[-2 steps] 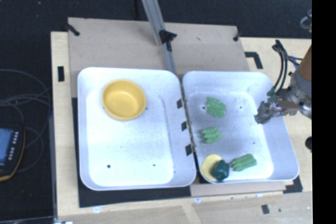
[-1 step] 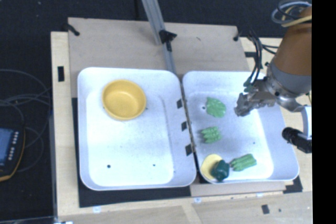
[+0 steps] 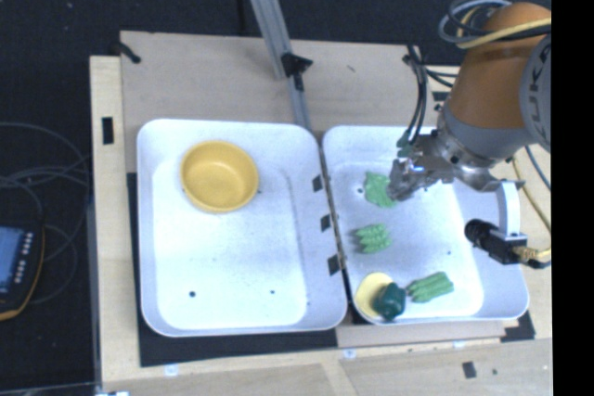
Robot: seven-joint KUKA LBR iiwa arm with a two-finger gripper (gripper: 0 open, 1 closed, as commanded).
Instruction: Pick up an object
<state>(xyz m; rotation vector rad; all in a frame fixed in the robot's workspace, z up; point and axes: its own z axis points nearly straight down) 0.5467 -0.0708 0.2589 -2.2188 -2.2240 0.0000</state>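
Note:
The right bin (image 3: 483,292) holds three green toys: one (image 3: 376,190) near its back left, one (image 3: 371,239) in the middle, and one (image 3: 431,287) at the front. A small yellow cup (image 3: 369,291) with a dark green piece (image 3: 391,300) in it lies at the bin's front left. My gripper (image 3: 401,185) hangs low over the right bin, right beside the back green toy and touching or nearly touching its right edge. The gripper's body hides the tips.
A yellow bowl (image 3: 219,175) sits at the back of the left bin (image 3: 232,292). A grey metal post (image 3: 264,0) slants up from between the bins at the back. Black clips (image 3: 327,223) line the divide between the bins.

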